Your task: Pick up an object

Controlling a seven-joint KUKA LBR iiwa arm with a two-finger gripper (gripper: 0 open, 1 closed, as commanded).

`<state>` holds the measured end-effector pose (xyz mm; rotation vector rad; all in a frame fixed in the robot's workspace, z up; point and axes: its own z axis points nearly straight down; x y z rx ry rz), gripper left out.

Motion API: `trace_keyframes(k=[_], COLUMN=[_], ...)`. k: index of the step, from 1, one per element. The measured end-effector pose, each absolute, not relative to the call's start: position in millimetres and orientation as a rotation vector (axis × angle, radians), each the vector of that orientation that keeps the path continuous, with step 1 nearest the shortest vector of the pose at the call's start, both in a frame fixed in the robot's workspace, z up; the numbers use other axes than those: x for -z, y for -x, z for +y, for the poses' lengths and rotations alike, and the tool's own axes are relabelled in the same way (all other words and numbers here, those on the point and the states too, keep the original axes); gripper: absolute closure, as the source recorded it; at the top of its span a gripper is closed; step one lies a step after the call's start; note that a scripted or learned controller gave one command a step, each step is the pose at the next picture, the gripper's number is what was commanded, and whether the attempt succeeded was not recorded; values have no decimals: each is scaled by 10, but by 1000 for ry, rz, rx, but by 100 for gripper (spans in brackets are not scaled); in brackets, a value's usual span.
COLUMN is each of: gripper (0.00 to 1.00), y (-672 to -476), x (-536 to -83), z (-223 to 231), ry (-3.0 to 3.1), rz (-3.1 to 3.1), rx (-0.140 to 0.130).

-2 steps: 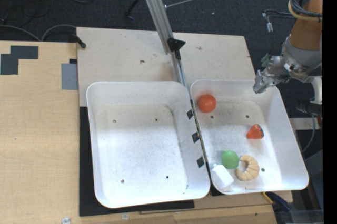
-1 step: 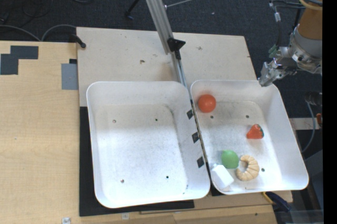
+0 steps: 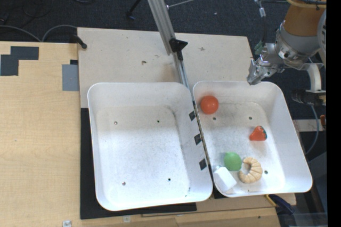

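one camera here, fixed high above the bench (image 3: 128, 55) and looking down at a slant, so the far edge sits toward the top of the view and the near edge at the bottom. it stands well back: both white bins fit in whole, the left bin (image 3: 106, 94) and the right bin (image 3: 290, 114) side by side across the lower half, with dark floor and cables beyond the far edge. the arm (image 3: 303, 13) comes in at the upper right, near the right bin's far corner. a slim metal post (image 3: 160, 13) leans up from between the bins toward the top of the view.
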<state>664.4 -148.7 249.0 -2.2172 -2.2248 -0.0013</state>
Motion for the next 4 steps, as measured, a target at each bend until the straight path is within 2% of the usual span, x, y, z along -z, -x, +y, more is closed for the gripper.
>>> trace_keyframes(k=[4], gripper=[100], y=[-6525], x=[-2588], z=[492], ry=[2215], rz=[-2224], rx=[-1])
